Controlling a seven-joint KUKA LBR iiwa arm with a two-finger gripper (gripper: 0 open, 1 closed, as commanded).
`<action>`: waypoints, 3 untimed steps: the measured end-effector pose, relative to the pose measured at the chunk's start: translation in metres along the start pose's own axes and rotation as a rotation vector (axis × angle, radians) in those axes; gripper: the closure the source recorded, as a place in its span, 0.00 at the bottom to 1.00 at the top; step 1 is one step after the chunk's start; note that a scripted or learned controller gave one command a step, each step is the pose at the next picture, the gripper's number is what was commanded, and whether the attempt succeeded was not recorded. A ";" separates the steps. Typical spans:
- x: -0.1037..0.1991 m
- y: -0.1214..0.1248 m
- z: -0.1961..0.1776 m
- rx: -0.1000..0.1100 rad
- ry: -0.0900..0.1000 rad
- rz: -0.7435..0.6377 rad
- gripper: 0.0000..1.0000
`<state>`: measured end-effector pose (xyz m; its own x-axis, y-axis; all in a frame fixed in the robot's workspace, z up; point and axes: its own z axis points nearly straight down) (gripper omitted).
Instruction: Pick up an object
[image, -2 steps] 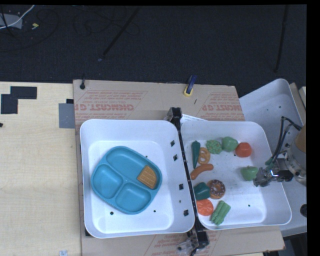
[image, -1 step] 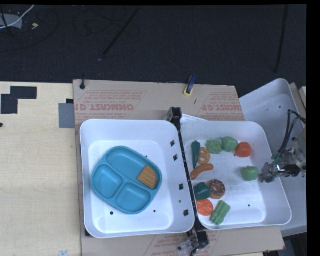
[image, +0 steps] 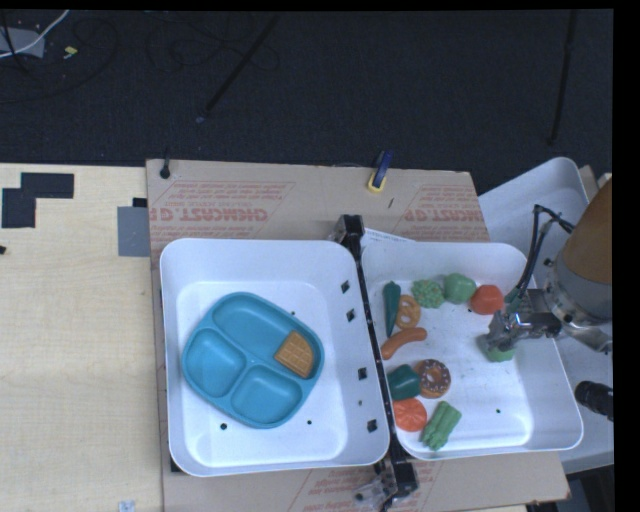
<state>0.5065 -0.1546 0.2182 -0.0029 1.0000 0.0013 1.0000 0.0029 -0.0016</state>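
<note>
I could not tell the end effector's (image: 505, 330) state above the small green toy (image: 499, 349); it looked light, rigid, graspable across its middle.

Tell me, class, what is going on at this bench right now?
A robot arm reaches in from the right, its gripper low over a green toy in the right bin, among other toy foods. The left bin holds a blue divided plate with a waffle piece. Nothing looks lifted.
</note>
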 end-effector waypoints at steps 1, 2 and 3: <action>0.042 0.037 -0.012 -0.002 0.000 -0.001 1.00; 0.075 0.075 -0.008 -0.001 0.000 -0.001 1.00; 0.117 0.094 -0.018 -0.001 0.001 -0.001 1.00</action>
<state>0.5999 -0.0378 0.2358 -0.0041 1.0000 0.0018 1.0000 0.0041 -0.0003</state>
